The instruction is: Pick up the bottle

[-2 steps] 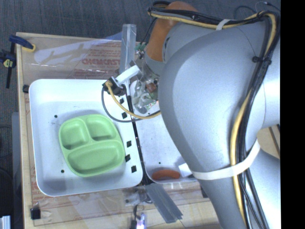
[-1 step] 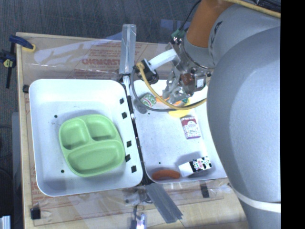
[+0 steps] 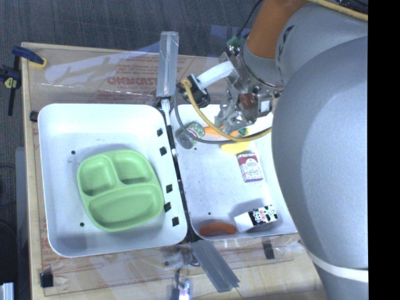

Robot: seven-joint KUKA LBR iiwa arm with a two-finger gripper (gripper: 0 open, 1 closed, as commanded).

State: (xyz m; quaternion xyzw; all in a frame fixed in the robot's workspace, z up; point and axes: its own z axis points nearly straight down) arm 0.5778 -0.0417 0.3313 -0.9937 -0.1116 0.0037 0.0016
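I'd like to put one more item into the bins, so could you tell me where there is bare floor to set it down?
Left bin: bare floor runs along its far wall and near edge, around the green divided plate. Right bin: a free strip between the divider and the red-and-white packet. Its far end is crowded by the gripper, the bottle and a yellow item; its near end holds a brown item and a small carton.

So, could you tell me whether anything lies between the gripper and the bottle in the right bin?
No loose item does. The gripper hangs over the right bin's far end, and the bottle lies close beside it, against the wall nearest the other bin. Only the arm's own yellow cable loops across the gap.
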